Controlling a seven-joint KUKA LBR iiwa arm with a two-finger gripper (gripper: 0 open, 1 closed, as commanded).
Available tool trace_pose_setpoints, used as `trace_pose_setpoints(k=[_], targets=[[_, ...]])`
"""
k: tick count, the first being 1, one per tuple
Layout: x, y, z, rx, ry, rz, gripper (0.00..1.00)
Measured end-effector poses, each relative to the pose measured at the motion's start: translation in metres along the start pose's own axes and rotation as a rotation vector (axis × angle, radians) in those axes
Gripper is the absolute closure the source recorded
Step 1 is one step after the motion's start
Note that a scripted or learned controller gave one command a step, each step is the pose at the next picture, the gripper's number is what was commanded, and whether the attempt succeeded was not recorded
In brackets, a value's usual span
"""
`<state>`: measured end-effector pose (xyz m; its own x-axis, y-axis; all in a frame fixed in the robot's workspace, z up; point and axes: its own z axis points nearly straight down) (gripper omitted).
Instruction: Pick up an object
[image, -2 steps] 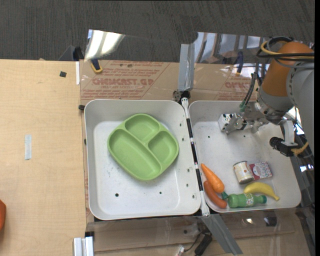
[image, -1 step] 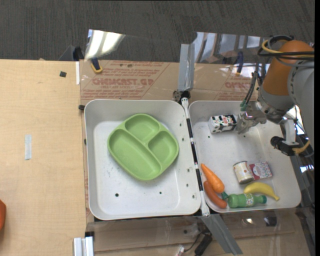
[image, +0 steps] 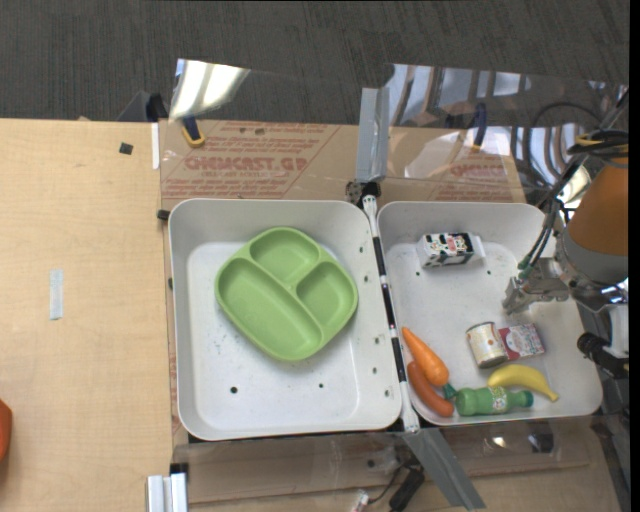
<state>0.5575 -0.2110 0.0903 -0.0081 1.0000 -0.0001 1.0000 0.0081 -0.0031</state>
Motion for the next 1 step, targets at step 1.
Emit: trace_pose_setpoints(k=[1], targets=[[0.0041,0.0539,-0.0007,-0.002,-0.001,0.012,1.0]])
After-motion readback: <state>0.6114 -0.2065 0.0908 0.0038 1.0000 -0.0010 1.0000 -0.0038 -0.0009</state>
